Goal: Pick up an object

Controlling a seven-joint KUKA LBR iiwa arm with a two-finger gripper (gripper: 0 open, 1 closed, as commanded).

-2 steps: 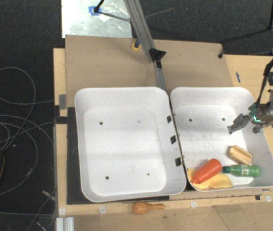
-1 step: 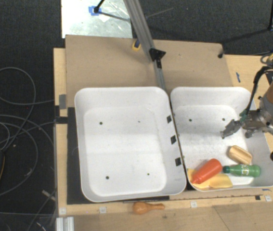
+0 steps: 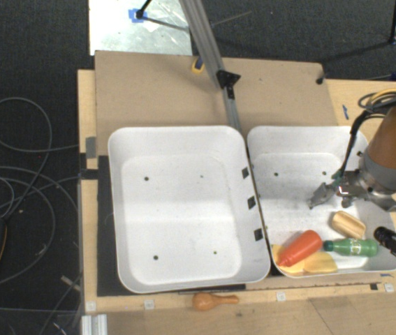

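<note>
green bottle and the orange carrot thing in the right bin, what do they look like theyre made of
The green bottle looks like moulded plastic: even green colour and a white band round its body. The orange carrot-shaped piece also looks like plastic toy food, judging by its uniform bright colour and smooth, rounded surface; rubber or foam cannot be ruled out. Both lie in the right bin, which looks like matte white plastic.

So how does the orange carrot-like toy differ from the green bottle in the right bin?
The orange toy is thick and tapered, lying at a slant; the green bottle is slimmer and lies nearly level. The orange toy sits nearer the bin divider, the green bottle nearer the arm's side. Both lie near the right bin's front edge.
</note>
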